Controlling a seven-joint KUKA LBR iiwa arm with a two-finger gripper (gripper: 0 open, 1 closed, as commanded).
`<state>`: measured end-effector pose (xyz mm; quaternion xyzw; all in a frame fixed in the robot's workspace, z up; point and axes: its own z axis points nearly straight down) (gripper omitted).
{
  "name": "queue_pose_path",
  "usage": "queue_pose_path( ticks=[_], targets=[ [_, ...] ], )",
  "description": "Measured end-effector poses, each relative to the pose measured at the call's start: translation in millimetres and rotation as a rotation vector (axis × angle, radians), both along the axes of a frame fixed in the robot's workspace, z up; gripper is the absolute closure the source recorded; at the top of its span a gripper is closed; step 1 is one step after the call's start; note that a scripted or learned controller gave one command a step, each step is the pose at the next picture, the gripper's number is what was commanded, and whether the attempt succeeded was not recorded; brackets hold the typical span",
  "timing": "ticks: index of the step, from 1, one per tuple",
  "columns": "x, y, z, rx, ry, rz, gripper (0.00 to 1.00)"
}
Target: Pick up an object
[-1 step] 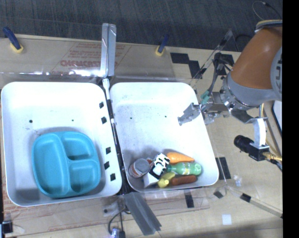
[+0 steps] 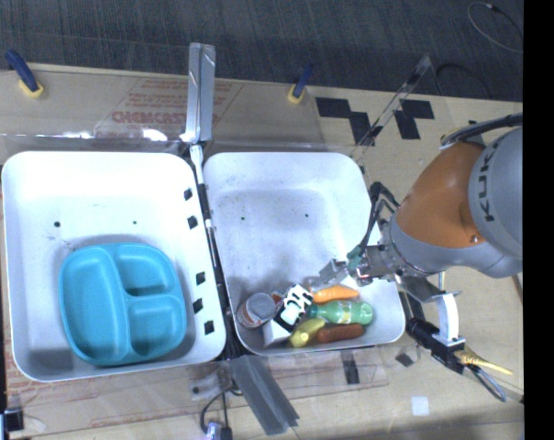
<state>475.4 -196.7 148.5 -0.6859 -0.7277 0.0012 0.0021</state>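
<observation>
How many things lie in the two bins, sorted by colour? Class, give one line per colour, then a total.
Blue: 1, the divided tray
Orange: 1, the carrot-like piece
Green: 1, the green piece
Yellow: 1, the yellow piece
Brown: 2, the sausage-like piece and the can
Black-and-white: 1, the small box
Total: 7

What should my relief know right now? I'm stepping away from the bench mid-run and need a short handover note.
Gripper: low in the right bin, at its right side, just above the pile; nothing visibly held.
Things: orange carrot-like piece, green bottle, yellow piece, brown piece, can and black-and-white item, all clustered in the near corner of the right bin. Blue divided tray in the left bin.
Done: arm has reached the pile.
Left: grasp one object and lift it.
</observation>
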Motion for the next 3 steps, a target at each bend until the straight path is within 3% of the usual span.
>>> queue_pose_path(
  ticks=[2,3],
  targets=[
    [0.7,7.0,-57.3,0.0,-0.002,-0.023,0.0],
    [1.0,7.4,-47.8,0.0,-0.001,-0.017,1.0]
  ],
)
